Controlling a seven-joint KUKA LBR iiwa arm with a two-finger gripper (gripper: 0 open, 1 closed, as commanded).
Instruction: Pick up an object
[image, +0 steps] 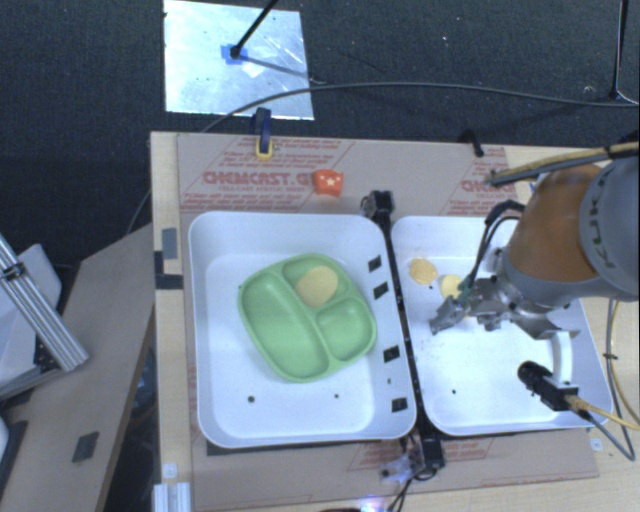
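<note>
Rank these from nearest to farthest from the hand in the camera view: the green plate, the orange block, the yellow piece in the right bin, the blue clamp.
1. Yellow piece, in the right bin, just up and left of the hand.
2. Green plate, in the left bin.
3. Orange block, on the board above the bins.
4. Blue clamp, at the board's far edge.

Orange block (327, 182) on cardboard sheet (400, 165), blue clamp (263, 132), foil square (237, 58)

The place looked like a robotics lab. A brown board (300, 170) printed with CHEMCAST lay on the bench under two white bins (225, 300), black cables (420, 90) ran over dark carpet (80, 100), and an aluminium frame profile (40, 310) stood at the left.
</note>
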